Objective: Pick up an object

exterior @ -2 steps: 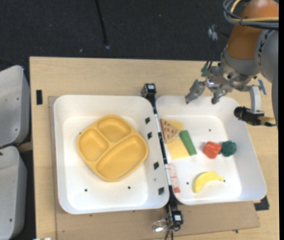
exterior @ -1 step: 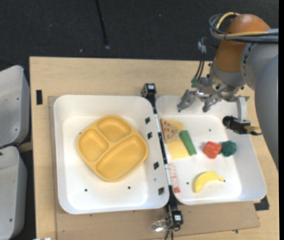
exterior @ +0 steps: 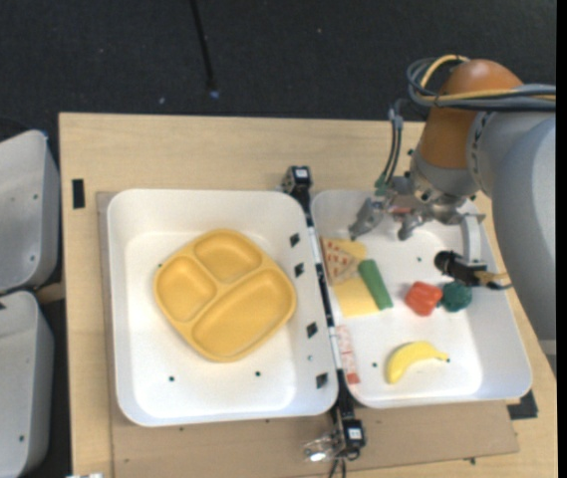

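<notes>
A toy banana (exterior: 415,360) lies in the right bin (exterior: 497,361); the gripper (exterior: 387,219) hovers spread, holding nothing, near the pizza slice (exterior: 340,259).

We can read no text, label, brand, number or sign on anything at the bench.

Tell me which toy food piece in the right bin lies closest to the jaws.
The triangular pizza-slice toy by the bin's left wall, just below the gripper; the yellow plastic banana lies farthest.
</notes>
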### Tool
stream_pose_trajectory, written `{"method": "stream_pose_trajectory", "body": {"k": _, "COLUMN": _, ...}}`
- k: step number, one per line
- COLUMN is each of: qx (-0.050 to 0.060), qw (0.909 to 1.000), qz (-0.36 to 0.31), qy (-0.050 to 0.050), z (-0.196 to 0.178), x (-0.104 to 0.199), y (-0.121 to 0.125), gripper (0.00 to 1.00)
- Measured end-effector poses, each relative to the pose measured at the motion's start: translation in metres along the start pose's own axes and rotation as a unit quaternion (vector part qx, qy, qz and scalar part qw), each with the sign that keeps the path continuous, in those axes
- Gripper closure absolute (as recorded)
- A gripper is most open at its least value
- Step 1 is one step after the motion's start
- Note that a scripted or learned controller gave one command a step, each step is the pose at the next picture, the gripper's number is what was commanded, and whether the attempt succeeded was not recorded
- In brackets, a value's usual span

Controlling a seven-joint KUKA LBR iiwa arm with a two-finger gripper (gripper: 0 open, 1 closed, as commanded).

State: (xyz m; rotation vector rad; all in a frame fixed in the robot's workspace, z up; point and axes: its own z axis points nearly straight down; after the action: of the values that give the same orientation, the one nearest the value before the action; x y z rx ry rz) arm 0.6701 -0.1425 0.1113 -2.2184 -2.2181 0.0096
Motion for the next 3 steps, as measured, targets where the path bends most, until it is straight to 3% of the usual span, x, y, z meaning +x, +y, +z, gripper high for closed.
{"method": "stream_pose_trajectory", "body": {"k": 1, "qx": -0.002, "qw": 1.0, "qz": 0.0, "qy": 0.0, "z": 0.013, "x": -0.001, "y": 0.0, "gripper": 0.0}}
{"method": "stream_pose_trajectory", "body": {"k": 2, "qx": -0.001, "qw": 1.0, "qz": 0.0, "qy": 0.0, "z": 0.005, "x": -0.002, "y": 0.0, "gripper": 1.0}}
{"method": "stream_pose_trajectory", "body": {"k": 3, "qx": -0.004, "qw": 1.0, "qz": 0.0, "qy": 0.0, "z": -0.044, "x": -0.006, "y": -0.009, "gripper": 1.0}}
